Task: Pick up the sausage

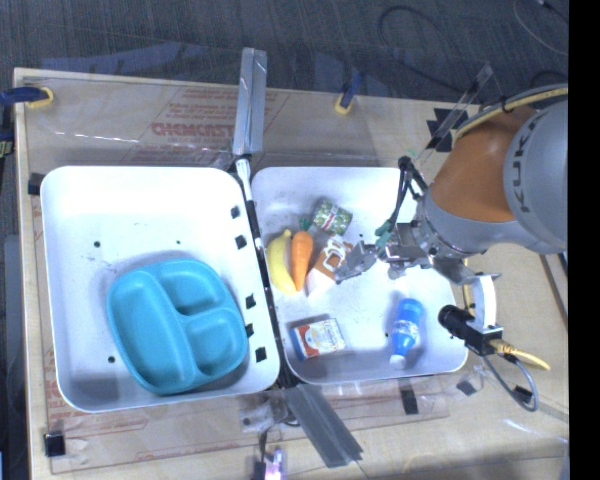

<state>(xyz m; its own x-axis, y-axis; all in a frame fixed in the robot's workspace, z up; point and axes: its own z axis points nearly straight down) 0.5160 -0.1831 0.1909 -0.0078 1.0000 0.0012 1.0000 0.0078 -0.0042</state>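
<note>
The gripper [355,261] reaches in from the right over the right-hand bin [380,183], its dark fingers low above the bin floor; whether they are spread or closed cannot be told at this angle, and nothing is clearly seen between them. Just left of the gripper, touching or nearly so, lies a small brown-and-white packet [325,266], which may be the sausage, though this cannot be told for sure. Left of the packet lies an orange carrot [300,258], and against the carrot's far side a yellow banana [279,260]. Above the gripper sits a small green-patterned can [331,216]. Below it lies a flat red-and-white carton [317,338], and to the carton's right a blue-capped plastic bottle [406,330]. The left-hand bin [90,208] holds a turquoise divided tray [175,323].
</note>
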